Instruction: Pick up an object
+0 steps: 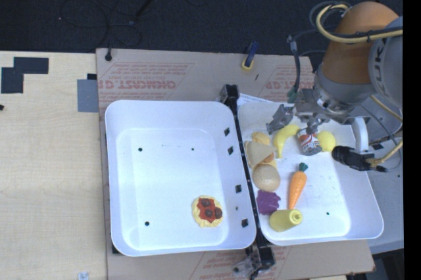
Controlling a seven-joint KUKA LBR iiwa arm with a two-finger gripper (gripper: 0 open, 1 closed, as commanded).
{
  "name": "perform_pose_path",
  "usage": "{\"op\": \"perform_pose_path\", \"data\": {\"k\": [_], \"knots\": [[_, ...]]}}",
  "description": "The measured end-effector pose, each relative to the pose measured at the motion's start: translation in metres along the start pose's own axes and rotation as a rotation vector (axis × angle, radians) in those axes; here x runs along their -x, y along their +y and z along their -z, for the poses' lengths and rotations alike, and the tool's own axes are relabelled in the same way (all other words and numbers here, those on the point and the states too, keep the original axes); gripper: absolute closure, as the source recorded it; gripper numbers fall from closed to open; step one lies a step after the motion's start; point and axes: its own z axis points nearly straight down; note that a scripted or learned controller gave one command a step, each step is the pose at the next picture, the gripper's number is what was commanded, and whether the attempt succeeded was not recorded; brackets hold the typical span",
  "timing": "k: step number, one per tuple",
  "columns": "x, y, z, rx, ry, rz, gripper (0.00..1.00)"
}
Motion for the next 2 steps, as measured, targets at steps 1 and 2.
{"op": "perform_pose_path", "data": {"k": [1, 2], "knots": [[0.003, -0.049, -0.101, -0.013, 0.002, -0.002, 0.0], [-0.003, 0.022, -0.127, 0.003, 0.0, 0.0, 0.0]]}}
